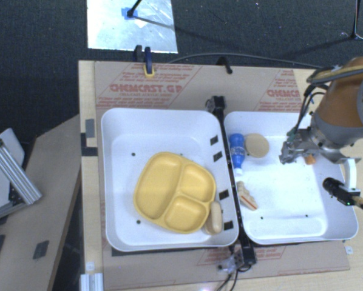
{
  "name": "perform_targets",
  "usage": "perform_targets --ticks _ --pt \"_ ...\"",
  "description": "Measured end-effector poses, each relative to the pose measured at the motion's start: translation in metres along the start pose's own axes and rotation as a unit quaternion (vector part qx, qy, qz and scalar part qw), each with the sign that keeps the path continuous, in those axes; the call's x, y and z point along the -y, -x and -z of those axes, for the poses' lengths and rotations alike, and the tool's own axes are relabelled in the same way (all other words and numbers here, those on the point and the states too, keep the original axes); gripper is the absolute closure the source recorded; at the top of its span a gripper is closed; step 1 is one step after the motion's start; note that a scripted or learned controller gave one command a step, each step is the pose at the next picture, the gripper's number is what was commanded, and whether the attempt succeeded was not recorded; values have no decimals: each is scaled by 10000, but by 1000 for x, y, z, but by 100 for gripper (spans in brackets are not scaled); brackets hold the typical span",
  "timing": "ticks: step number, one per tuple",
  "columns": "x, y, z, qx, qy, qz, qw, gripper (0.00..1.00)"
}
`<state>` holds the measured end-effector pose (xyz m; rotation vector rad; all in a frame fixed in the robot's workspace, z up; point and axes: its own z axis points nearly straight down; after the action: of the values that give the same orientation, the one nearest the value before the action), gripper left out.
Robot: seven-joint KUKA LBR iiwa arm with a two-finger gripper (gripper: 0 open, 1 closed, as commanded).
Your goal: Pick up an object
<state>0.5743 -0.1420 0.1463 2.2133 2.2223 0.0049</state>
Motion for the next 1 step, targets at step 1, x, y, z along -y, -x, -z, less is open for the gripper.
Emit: perform_targets --ticks 1 --pt "4 -8 57 -1 8 4 10000 100"
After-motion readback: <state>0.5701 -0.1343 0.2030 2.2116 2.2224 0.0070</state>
